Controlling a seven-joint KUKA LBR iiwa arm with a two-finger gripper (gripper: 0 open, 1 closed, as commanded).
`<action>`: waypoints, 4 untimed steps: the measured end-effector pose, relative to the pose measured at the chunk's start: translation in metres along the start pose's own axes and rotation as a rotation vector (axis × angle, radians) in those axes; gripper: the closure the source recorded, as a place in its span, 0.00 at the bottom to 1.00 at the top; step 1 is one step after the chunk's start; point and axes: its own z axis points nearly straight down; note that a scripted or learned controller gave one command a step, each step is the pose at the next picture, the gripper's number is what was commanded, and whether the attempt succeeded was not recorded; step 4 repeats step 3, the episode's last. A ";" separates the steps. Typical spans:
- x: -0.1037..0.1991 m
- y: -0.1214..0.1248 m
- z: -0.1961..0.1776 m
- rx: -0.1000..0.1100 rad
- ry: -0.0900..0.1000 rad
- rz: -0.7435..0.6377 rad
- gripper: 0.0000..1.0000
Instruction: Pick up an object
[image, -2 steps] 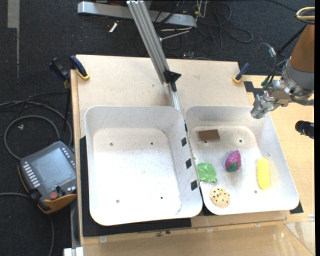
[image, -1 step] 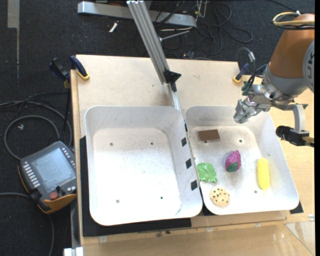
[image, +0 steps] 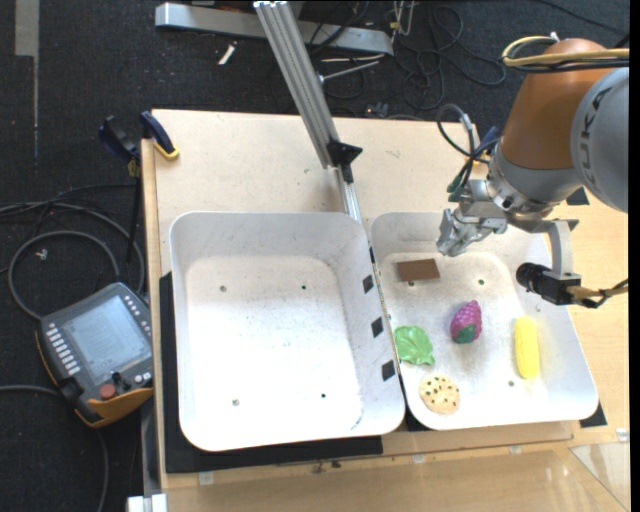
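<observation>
So the tabletop (image: 260, 160) is carrying two white bins side by side, and the arm (image: 570, 110) is reaching in from the right over the far end of the right bin (image: 575, 385). The left bin (image: 190, 300) is sitting there with nothing to grab, so all the candidates are in the right one.

The gripper (image: 455, 240) is hovering near the bin's back edge, just beside the brown block (image: 417, 269) and a bit above it. I honestly cannot tell how it's set, parted or closed, since it's a grey blur from this angle. Nothing is showing between its tips, so I'd say the pick isn't done yet: it's lining up at best, and the descent, the grab and the lift are all left.

Other options are lying further forward: the corn (image: 526, 347) near the right wall, the green leaf (image: 414, 345) by the left wall, the purple grapes (image: 466, 321) between them, and the cookie (image: 439, 394) at the front.

The arm's upper part is getting cut off at the frame edge, and the gripper's height over the bin floor is hard to judge.
</observation>
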 end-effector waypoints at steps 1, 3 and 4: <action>0.055 -0.012 -0.011 -0.002 0.000 -0.001 1.00; 0.175 -0.038 0.003 0.000 0.000 -0.002 1.00; 0.175 -0.038 0.003 0.000 0.000 -0.002 1.00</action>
